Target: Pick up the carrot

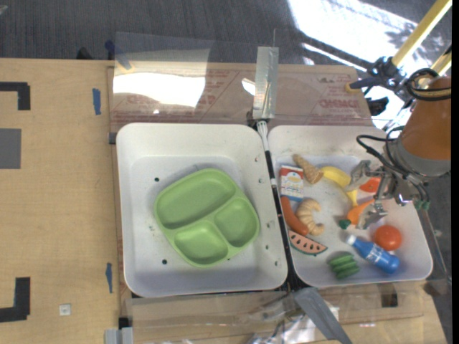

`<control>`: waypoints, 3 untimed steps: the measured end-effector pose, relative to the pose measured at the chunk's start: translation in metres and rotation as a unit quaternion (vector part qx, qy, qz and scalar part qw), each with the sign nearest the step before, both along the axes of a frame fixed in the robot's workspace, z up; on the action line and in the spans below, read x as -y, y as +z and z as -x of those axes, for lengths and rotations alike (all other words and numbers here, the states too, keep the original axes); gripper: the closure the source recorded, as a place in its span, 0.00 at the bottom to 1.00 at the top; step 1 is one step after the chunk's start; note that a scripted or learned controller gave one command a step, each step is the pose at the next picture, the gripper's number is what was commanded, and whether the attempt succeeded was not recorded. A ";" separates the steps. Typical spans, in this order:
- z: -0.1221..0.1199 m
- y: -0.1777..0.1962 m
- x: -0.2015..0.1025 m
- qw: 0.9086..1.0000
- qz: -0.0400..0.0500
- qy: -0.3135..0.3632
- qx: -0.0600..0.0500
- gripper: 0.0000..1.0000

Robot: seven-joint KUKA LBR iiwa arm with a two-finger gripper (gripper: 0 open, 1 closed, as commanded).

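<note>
The gripper (374, 196) is seen lowered into the right bin (419, 267), near that bin's right-hand wall, with the orange band (430, 124) of the arm directly above and behind it and black cables looped beside the wrist. The arm is brought in from the right and pointed steeply downward, so that the metal fingers are presented among the toys. How far the fingers are parted cannot be told, since they are tangled visually with the objects around them, and nothing can be confirmed as held between them. The carrot (357, 212), orange with a small green tip, is found touching or just beside the fingertips, slightly to their left and toward the near edge. A further orange-red piece (368, 185) is seen just behind the fingers. A red tomato (388, 236) is set just in front of the gripper, and a blue bottle (374, 254) beyond it. To the left are placed a banana (336, 176), a croissant (311, 213), a sausage (292, 217), a watermelon slice (307, 246) and a green vegetable (343, 265). Well to the left, in the left bin (136, 145), a green divided plate (206, 216) is laid.
</note>
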State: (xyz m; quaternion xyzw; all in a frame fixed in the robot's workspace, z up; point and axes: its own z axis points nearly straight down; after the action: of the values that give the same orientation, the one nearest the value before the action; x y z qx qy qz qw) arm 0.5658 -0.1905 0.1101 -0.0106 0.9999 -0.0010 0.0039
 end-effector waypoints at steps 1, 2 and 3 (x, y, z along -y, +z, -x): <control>0.023 -0.020 -0.029 1.000 0.001 -0.006 0.004 0.00; 0.019 -0.006 -0.030 1.000 0.002 -0.006 0.010 1.00; 0.003 0.046 -0.094 1.000 -0.002 0.009 0.002 1.00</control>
State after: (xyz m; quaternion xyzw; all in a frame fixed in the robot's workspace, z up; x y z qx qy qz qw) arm 0.5628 -0.0965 0.1560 -0.0193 0.9998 0.0007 0.0057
